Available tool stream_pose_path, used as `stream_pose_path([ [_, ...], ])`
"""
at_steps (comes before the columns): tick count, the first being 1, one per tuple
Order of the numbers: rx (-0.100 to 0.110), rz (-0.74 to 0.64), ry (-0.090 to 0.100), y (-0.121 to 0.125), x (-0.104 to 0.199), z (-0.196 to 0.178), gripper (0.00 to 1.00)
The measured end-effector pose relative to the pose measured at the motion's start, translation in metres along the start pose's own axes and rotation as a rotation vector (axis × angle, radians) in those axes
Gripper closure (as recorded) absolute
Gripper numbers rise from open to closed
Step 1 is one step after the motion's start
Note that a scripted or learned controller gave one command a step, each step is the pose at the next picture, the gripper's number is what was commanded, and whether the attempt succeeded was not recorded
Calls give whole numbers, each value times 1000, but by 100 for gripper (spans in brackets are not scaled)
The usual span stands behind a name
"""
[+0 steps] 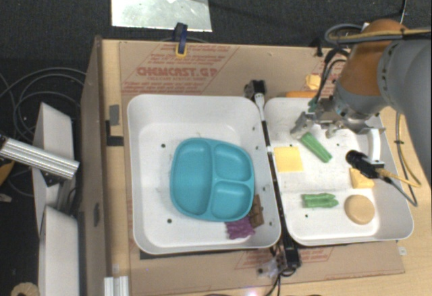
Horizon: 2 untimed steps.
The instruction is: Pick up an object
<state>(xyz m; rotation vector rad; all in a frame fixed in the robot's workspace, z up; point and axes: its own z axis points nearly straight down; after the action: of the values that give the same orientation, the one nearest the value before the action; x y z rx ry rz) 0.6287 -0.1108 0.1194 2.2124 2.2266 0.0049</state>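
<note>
My gripper hangs over the back part of the right bin, open, with nothing between its fingers. A green stick lies slantwise just below the fingertips, its upper end close to them. A flat yellow square lies to the stick's left. Near the bin's front lie a second green piece and a round tan disc. A pale orange wedge lies above the disc.
The left bin holds a blue divided plate, with a purple lump and a brown piece at its front right. An orange piece lies at the right bin's back rim. A black divider runs between the bins.
</note>
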Motion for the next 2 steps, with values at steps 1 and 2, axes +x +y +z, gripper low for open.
stream_pose_path([
  [1,4,0,0,-1,22,16,0],
  [2,-3,4,-2,-9,13,33,0],
])
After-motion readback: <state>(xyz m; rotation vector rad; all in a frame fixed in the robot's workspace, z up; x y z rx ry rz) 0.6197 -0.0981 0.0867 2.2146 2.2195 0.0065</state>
